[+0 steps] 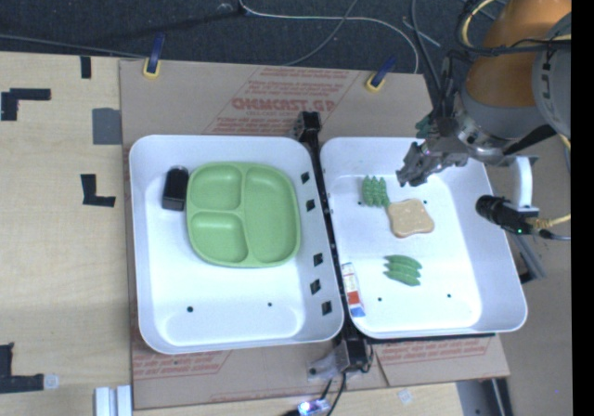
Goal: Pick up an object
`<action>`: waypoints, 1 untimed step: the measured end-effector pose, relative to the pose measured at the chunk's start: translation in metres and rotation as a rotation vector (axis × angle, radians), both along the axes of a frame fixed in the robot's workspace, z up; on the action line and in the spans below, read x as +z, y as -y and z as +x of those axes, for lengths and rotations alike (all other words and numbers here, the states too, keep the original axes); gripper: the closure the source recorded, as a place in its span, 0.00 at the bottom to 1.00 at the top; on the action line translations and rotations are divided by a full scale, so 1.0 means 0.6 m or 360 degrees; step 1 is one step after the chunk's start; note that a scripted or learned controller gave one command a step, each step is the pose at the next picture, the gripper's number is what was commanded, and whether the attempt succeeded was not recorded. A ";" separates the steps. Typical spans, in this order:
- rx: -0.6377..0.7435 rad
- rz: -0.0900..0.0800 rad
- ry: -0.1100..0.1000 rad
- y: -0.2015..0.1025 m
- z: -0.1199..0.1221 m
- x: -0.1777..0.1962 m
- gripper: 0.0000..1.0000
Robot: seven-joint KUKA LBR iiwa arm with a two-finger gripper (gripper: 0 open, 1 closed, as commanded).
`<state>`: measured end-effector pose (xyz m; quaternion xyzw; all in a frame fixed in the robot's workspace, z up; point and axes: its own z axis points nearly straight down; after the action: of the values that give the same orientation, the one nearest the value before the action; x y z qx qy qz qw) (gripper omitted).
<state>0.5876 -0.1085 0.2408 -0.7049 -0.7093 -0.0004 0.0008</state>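
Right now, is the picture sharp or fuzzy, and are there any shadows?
In the camera view, the green plate and the bread slice look fairly sharp; the gripper is darker and a bit soft, so its details are hard to see. Light is even, with soft shadows along the left bin rim and no strong glare.

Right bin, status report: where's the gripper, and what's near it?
Gripper above right white bin, holding nothing visible. Tan toast-shaped toy just below it. Ridged green toy beside it; green pea pod further off.
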 end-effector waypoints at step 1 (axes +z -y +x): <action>0.0001 -0.0001 -0.0003 -0.102 -0.021 -0.015 1.00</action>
<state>0.5749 -0.0470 0.2315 -0.7048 -0.7094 0.0004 0.0014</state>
